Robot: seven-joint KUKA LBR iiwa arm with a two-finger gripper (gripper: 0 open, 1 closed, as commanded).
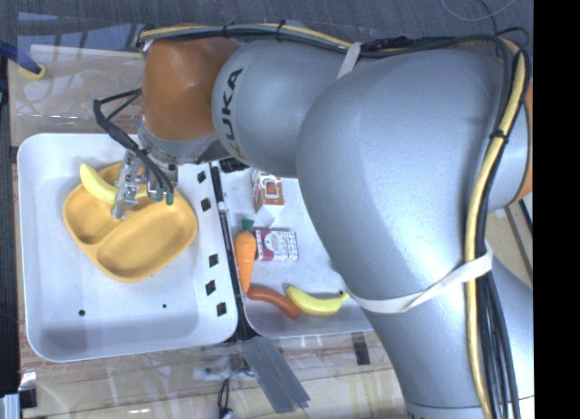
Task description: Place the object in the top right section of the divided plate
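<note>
A yellow divided plate (136, 240) lies in the left white bin (54, 317). A yellow banana (96, 183) rests across the plate's upper left part. My gripper (142, 193) hangs over the upper middle of the plate, just right of the banana, with its metal fingers (127, 192) pointing down. Nothing shows between the fingers. The big grey arm with its orange band (181, 86) covers the top of the plate and much of the right bin.
In the right bin (299, 322) lie an orange carrot (245, 259), a small red-and-white carton (275, 245), a red sausage-like piece (269, 300), a second banana (315, 300) and an orange packet (268, 191). A black-marked divider (217, 245) separates the bins.
</note>
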